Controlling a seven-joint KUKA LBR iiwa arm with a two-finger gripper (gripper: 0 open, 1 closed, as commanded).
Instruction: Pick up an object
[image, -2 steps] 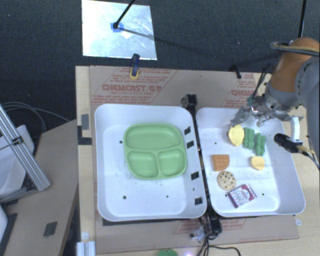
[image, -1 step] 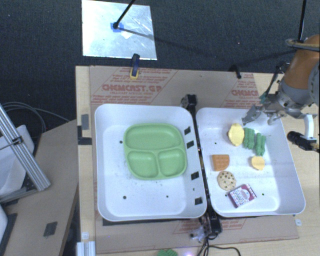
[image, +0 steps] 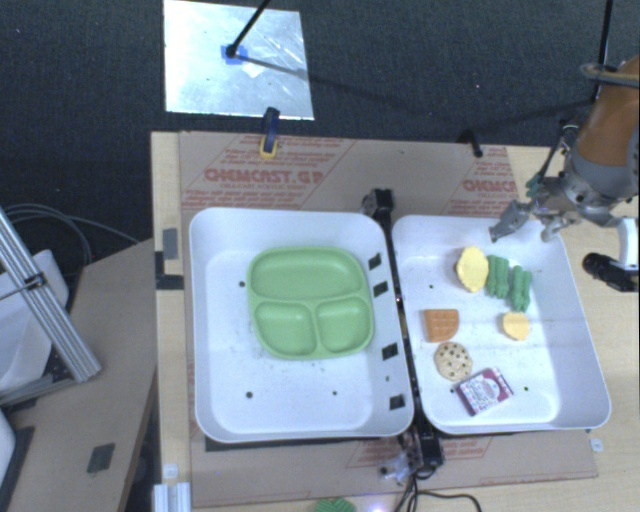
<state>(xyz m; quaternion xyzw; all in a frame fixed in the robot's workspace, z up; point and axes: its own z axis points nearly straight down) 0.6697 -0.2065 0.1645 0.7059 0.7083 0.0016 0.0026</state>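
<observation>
Left bin (image: 215, 400) carries a green divided plate (image: 310, 302), sitting flat mid-bin. Right bin (image: 570, 390) has all the small items: green bean pod piece (image: 510, 283) just beside a yellow lemon-shaped piece (image: 472, 269), toast-coloured square (image: 441, 324) near the centre divider, small yellow chunk (image: 516, 326) to its right, chocolate-chip cookie (image: 453, 360) below the toast, red packet (image: 485, 390) nearest the front edge. Arm's gripper (image: 528, 222) hovers over the right bin's far edge, fingers spread apart, nothing between them, well clear of the items.
</observation>
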